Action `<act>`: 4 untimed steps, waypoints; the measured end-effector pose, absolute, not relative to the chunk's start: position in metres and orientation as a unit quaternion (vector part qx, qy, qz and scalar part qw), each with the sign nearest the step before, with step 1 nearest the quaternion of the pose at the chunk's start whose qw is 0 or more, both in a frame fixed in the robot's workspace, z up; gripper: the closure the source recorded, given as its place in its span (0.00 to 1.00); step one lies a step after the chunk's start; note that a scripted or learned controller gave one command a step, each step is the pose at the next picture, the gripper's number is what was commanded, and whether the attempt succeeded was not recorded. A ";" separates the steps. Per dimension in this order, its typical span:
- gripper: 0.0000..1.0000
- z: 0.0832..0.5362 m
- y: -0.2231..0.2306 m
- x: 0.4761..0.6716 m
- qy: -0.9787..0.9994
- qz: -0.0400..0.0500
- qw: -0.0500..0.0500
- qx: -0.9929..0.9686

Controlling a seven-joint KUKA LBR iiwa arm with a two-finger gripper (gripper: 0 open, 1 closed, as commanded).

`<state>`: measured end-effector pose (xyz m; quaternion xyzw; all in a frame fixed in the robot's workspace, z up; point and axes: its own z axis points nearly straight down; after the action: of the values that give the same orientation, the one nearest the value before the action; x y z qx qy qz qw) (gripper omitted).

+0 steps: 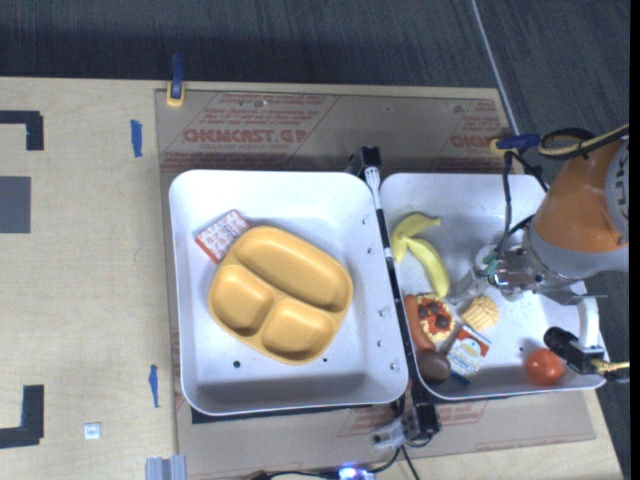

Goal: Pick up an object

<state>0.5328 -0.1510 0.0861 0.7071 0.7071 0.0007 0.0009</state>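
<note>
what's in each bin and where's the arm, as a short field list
left bin: yellow divided tray, upside down; small red-and-white packet by its upper-left edge
right bin: banana, tomato, cluster of small packaged items
arm: over the right bin, reaching in from the right
end effector: above the bin floor, right of the banana

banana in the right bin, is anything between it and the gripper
Nothing visible stands in the way. The banana lies bare at the left side of the right bin, with nothing on top of it. The gripper hangs over the bin just to the banana's right, and bare bin floor lies between them. The other items lie nearer the camera.
</note>
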 end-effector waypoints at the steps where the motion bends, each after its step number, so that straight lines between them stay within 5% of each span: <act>1: 1.00 0.098 -0.152 0.535 0.707 0.002 0.005 0.707; 2: 0.00 0.098 -0.152 0.535 0.707 0.002 0.005 0.707; 3: 0.00 0.086 -0.142 0.488 0.707 0.001 0.002 0.707; 4: 1.00 0.096 -0.142 0.490 0.707 0.002 0.005 0.708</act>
<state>0.4895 -0.1421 0.0965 0.7075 0.7067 0.0023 0.0046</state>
